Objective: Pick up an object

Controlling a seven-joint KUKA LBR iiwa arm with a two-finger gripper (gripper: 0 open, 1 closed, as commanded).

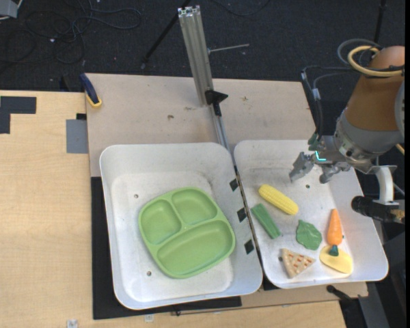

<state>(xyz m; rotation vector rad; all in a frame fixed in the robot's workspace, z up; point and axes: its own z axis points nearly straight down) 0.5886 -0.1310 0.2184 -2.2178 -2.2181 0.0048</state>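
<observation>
So the grey arm with the orange band reaches in from the right, its two-finger gripper (313,171) spread open, holding nothing, over the right shallow white bin (369,268). The yellow plastic corn cob (278,199) lies just below-left of it.

White for both bins: left bin (116,183), right bin (369,255). Light green for the divided plate (186,232) in the left bin. In the right bin: yellow corn (278,199), dark green pod (266,221), green leafy piece (309,235), orange carrot (335,227), yellow wedge (337,260) near the front right corner, tan pizza slice (296,262) dotted red. Grey arm (369,118), orange-banded.
</observation>
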